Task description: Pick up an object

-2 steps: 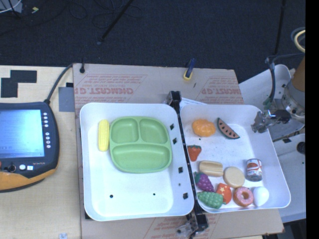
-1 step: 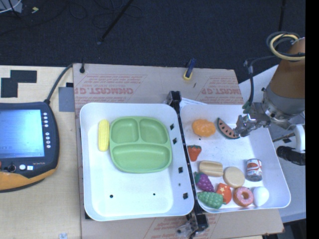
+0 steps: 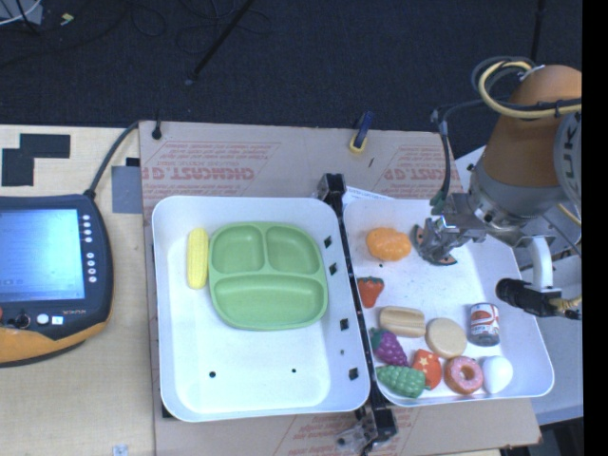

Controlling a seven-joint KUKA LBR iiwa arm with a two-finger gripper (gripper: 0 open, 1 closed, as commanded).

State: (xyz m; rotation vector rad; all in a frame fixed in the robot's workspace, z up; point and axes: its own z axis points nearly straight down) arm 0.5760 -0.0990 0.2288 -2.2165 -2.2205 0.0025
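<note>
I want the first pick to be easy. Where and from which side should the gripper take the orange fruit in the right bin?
Grip the orange fruit across its rounded middle, coming from above. It lies apart from the other toys, with bare bin floor around it, and the gripper is just beside it.

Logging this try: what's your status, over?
Tool low over the right bin, nothing seen in it. Nearest thing: orange toy fruit, just to its left, apart. Other toy food clustered at the bin's near end, clear of the tool.

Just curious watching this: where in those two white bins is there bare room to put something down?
Left bin: the bare floor below the green plate. Right bin: the patch between the orange and the can. Its near edge, from grapes to egg, is crowded.
</note>
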